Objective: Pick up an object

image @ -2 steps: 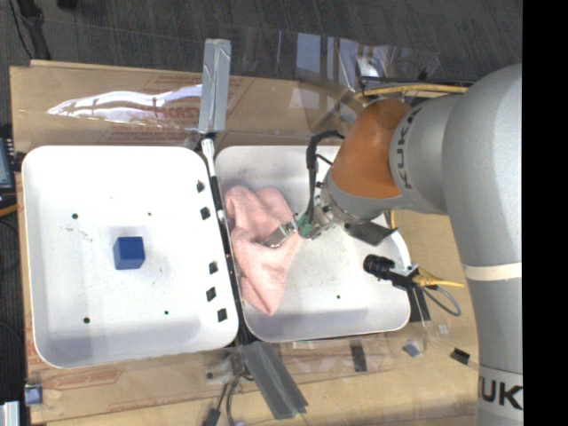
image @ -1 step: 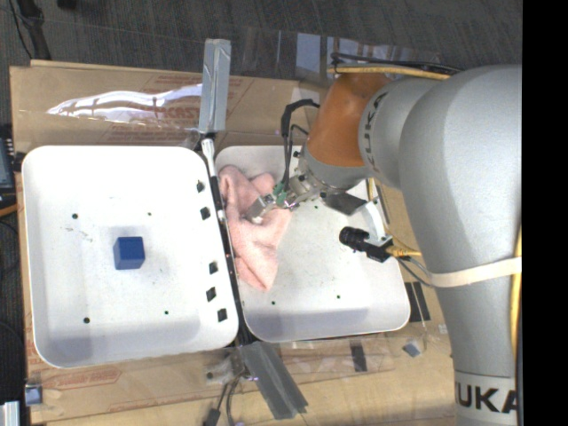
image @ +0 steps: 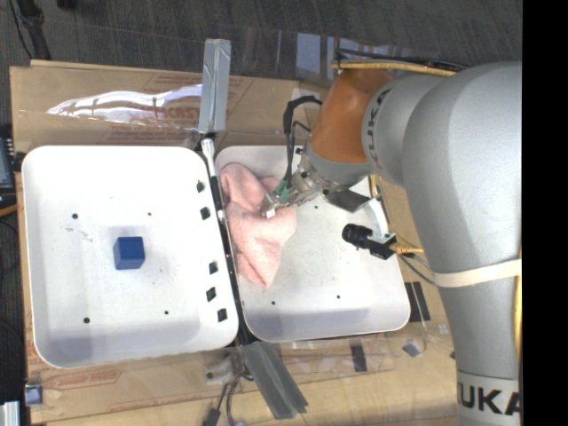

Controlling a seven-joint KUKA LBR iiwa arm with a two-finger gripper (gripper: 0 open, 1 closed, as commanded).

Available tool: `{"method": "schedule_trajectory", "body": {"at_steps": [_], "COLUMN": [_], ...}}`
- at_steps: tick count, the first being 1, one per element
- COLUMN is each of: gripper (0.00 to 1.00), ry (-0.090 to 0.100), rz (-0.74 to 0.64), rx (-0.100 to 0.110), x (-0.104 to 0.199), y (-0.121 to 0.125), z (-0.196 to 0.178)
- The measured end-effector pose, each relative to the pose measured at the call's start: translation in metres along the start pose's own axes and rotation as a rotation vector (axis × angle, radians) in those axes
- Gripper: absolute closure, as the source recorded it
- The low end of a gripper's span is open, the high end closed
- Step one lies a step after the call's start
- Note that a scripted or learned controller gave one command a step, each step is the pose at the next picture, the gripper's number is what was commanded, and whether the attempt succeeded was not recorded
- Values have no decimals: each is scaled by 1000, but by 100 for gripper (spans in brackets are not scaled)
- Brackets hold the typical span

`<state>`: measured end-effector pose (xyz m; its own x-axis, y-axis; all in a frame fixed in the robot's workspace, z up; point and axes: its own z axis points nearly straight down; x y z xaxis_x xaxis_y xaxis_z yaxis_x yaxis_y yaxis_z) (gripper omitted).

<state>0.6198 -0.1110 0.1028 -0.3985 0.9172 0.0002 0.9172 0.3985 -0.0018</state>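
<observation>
A crumpled pink cloth [image: 259, 229] lies in the left part of the right bin [image: 330, 319], against the divider between the bins. My gripper [image: 272, 208] reaches in from the right and is down at the cloth's upper right edge, touching its top fold. The grey arm with its orange band [image: 348, 124] slants over the bin's far right corner and hides it. A small blue cube [image: 130, 252] rests alone on the floor of the left bin [image: 106, 331], far from the gripper.
A black cable connector [image: 367, 239] hangs off the arm over the right bin's right side. Black clips [image: 211, 242] line the seam between the bins. Cardboard [image: 115, 105] and a grey bracket [image: 214, 82] lie behind the bins.
</observation>
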Motion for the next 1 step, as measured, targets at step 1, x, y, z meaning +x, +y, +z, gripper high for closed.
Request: {"method": "schedule_trajectory", "body": {"at_steps": [1], "gripper": [0], "ry": [-1], "rz": [0], "rx": [0], "x": [0], "y": [0], "z": [0]}}
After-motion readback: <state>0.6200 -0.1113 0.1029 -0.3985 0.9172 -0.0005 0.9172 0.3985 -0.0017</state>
